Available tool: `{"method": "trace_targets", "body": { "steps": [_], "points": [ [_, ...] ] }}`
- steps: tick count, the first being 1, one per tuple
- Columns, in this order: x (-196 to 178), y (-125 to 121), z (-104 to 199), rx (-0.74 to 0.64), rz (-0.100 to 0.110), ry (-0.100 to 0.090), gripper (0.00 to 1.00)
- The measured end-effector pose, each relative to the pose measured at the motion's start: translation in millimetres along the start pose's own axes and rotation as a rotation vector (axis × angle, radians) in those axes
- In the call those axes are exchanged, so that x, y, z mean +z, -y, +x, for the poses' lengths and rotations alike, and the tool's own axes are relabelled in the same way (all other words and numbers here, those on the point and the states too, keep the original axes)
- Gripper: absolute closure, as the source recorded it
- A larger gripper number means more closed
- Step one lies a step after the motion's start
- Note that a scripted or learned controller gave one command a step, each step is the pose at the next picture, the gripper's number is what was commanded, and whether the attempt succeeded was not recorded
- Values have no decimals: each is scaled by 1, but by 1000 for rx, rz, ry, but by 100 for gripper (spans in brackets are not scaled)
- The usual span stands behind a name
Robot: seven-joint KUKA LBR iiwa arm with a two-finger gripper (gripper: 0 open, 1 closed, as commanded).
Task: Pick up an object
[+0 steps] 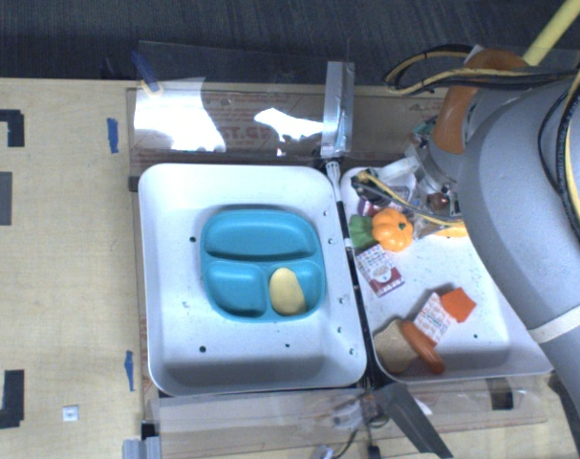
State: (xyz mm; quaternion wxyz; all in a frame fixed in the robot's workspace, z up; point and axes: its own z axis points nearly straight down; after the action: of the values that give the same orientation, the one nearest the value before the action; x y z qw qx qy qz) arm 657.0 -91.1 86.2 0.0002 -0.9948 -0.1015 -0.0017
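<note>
My gripper hangs low over the far end of the right bin, under the grey arm and its orange band. Just in front of it and to its left sits a small orange pumpkin with a green piece against its left side. A red and white packet lies nearer the bin's middle. Further forward lie an orange block, a white and red card, and a tan lump with an orange-red roll across it.
The left bin holds a blue divided tray with a yellow egg-shaped piece in its front right compartment. A metal post stands behind the wall between the bins. The grey arm covers the right bin's right side.
</note>
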Motion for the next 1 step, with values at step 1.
{"method": "trace_targets", "body": {
  "steps": [1],
  "points": [
    [-1, 14, -68, 3, 2, 3, 100]
  ]
}}
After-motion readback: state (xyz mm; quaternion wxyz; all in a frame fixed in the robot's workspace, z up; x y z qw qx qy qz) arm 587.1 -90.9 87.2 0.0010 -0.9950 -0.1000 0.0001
